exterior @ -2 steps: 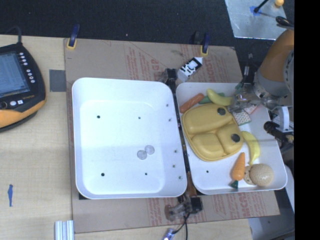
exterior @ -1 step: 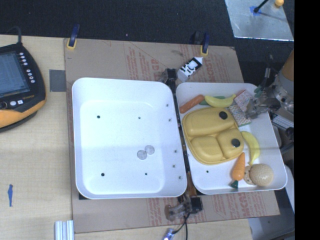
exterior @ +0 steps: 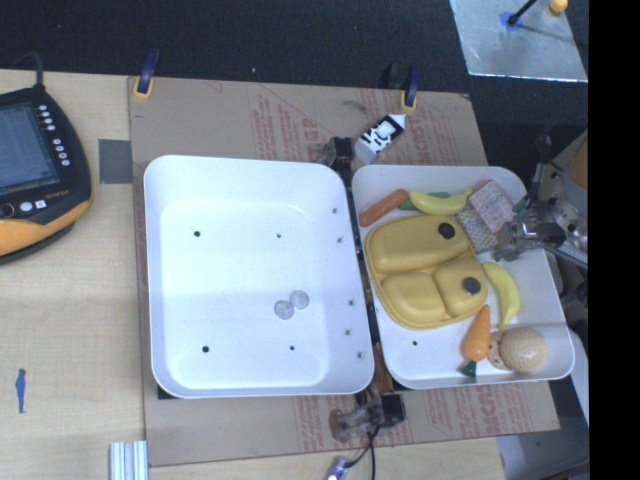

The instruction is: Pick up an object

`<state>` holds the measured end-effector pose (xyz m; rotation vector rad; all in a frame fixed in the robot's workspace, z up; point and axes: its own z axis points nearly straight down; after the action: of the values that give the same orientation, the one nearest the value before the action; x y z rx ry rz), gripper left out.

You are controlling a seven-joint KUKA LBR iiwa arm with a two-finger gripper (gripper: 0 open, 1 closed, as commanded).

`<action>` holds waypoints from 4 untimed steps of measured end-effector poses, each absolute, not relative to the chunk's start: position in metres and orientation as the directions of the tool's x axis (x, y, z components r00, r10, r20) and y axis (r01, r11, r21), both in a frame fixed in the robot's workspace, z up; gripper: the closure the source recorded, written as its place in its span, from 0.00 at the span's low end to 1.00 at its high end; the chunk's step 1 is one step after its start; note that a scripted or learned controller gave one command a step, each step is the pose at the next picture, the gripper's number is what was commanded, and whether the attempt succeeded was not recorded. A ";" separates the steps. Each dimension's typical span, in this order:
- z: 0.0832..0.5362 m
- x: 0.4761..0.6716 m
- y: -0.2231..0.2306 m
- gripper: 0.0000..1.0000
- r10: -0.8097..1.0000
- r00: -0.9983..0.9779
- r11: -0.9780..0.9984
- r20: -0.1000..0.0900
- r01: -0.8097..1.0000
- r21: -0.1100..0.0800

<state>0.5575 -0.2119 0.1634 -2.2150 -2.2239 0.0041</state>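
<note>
Yellow plastic bananas (exterior: 440, 202), orange carrots, 1 beige ball beside the gripper (exterior: 520, 230).
Gripper at the right white bin's (exterior: 545, 273) far edge, grip state unclear; nearest it lies a speckled pink-grey block (exterior: 487, 208), touching.

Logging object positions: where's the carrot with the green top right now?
Camera view: the carrot lies in the right bin, near its front right corner, between a yellow banana and a beige ball.

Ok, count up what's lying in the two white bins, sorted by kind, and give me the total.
Bananas: 2
Carrots: 2
Large yellow moulded pieces: 2
Speckled pinkish block: 1
Beige ball: 1
Small grey discs: 2
Total: 10
</note>
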 end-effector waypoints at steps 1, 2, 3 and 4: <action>0.203 0.541 -0.212 1.00 1.000 -0.002 0.002 0.000 1.000 -0.001; 0.203 0.541 -0.212 0.00 1.000 -0.002 0.002 0.001 1.000 -0.001; 0.199 0.504 -0.212 0.00 1.000 -0.004 0.004 0.000 1.000 -0.003; 0.242 0.527 -0.212 0.00 1.000 -0.004 0.004 0.000 1.000 -0.002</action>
<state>0.5267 -0.2120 0.2422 -2.2164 -2.2243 0.0016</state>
